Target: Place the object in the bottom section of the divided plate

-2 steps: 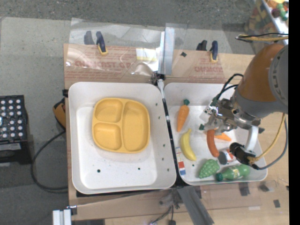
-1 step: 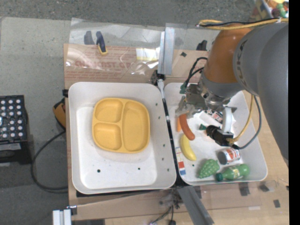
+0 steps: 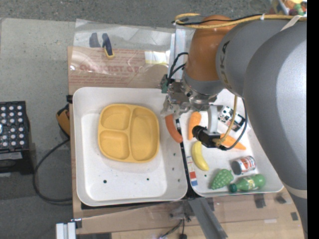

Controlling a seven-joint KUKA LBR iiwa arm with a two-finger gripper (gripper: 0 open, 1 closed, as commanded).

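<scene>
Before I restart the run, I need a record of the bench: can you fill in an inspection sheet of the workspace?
Surface: two white bins side by side, left bin, right bin.
Job's things: yellow divided plate flat in the left bin, nothing in its sections; orange carrot-like piece at the seam between the bins, under the claw.
Clutter: in the right bin, banana, green grapes, green bottle, small can, another orange piece.
Claw: claw low over the seam; finger state cannot be judged.
Cables: black cable on the floor at left; yellow cable over the arm.
Surroundings: plastic sheet behind the bins; black box at left.
</scene>
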